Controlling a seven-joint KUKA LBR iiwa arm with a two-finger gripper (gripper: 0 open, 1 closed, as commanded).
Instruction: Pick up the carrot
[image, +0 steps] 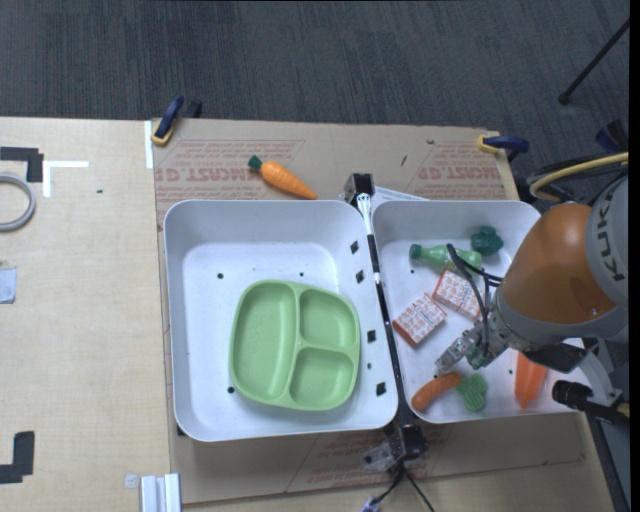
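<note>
far left of the table (80, 330): a grey ring (14, 203) at the edge, black tape marks, nothing of the task. further right, on the cardboard above the bins: a toy carrot (282, 177), orange with a green top, lying outside both bins and well apart from the arm. in the left bin (190, 300): a green divided plate (295, 345), three compartments, bare. across the shared wall, in the right bin (400, 230): a green bottle-like toy (432, 256) near the top, a dark green leafy piece (487, 240) beside it, two small red-and-white packets (420, 321) and (458, 292) in the middle. near the bottom wall, a second carrot (436, 391), orange, lying at a slant, with a green broccoli-like piece (473, 391) just beside it. another orange piece (529, 380) further right, partly behind the arm, kind unclear. tool (470, 352) poised just above the near carrot and the broccoli piece; released or clenched: cannot tell, too small and dark against the wrist. nothing visibly held.

likely target: the carrot by the bottom wall, directly under the tool. risks from here: closing on the broccoli piece instead, since it touches or nearly touches the carrot; pinching the carrot near its thin tip, letting the tapered, smooth body squirt out sideways; descending off-centre and nudging it against the bin wall, leaving no room for one side of the grip.
</note>
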